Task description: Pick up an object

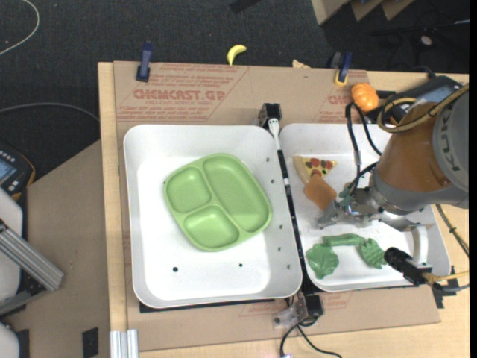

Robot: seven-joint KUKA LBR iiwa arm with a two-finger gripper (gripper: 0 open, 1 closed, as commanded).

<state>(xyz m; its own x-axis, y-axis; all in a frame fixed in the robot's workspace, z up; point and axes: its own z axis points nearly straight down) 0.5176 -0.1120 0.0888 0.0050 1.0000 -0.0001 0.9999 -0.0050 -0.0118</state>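
Single fixed camera, mounted above the bench (186,88), looking down at a slant. Far edge of the bench sits toward the top of frame, near edge toward the bottom. Both white bins fall inside the field: left bin (141,222) roughly central, right bin (298,136) toward frame right. Arm (417,162) enters from frame right, partly overlapping the right bin. Moderate standoff: whole bench surface visible, plus dark floor (112,13) beyond the far edge and at left
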